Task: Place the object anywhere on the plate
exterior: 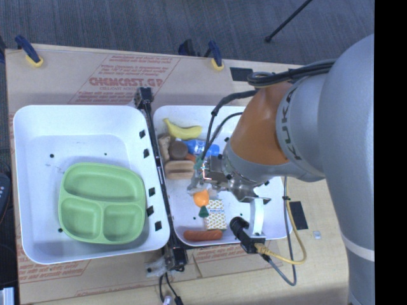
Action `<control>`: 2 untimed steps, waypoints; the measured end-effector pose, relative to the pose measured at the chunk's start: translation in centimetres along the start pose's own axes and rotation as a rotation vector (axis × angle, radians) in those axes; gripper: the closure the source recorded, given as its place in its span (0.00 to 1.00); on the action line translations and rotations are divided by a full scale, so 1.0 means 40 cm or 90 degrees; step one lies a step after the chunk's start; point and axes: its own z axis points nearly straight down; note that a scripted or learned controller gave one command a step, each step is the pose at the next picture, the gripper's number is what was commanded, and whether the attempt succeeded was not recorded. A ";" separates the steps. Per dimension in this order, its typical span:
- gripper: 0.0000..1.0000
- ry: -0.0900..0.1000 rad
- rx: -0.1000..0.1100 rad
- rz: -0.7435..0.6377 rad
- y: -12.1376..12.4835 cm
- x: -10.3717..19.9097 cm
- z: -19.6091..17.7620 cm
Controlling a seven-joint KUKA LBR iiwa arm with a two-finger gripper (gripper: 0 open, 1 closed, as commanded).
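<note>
Jaws [202,182] low in right bin [275,222], just above orange toy [201,197].
Cannot tell whether clenched or released; toy untouched among play food, green plate [102,202] in left bin [38,170].

Red print on the brown cardboard sheet [127,81] under the bins, at about eleven o'clock, reads "CHEMCAST GP"; the smaller red lines around it are too fine to read. At three o'clock, the grey arm [318,132] carries dark letters "KUKA", partly visible.
</note>
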 end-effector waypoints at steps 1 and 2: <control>1.00 0.001 0.002 0.062 0.015 0.217 -0.072; 1.00 0.000 0.003 -0.180 0.024 0.346 -0.018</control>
